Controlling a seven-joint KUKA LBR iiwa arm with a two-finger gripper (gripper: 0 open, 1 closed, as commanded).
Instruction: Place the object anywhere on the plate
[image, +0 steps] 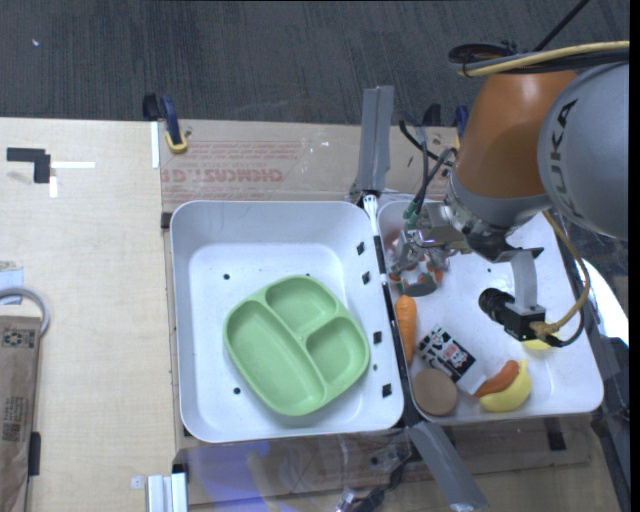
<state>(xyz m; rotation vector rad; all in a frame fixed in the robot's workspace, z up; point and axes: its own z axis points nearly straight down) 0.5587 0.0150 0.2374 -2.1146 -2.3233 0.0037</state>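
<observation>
Reaching into the right bin (560, 395): arm low at its upper-left corner, green plate (296, 344) in the left bin (200, 300) bare.

Item: gripper (418, 262), jaw state not discernible. Candidate objects: carrot (405, 322) just below it, patterned packet (446, 352), brown disc (435, 392), banana (507, 392). Risks judged: crowding beside the bin wall could spoil the grasp; carrot could roll away.

- The gripper (415, 262), down at the right bin's (560, 400) upper left corner just above the carrot (405, 322), is a blur of metal and cable; how its fingers stand cannot be told.
- The arm (540, 130) covers that bin's upper part and runs off the top and right edges.
- A yellow object (538, 344), right of the carrot, is mostly hidden behind a black fitting (505, 310).
- A brown paper bag (18, 390), far left of the carrot, is cut by the left edge.
</observation>
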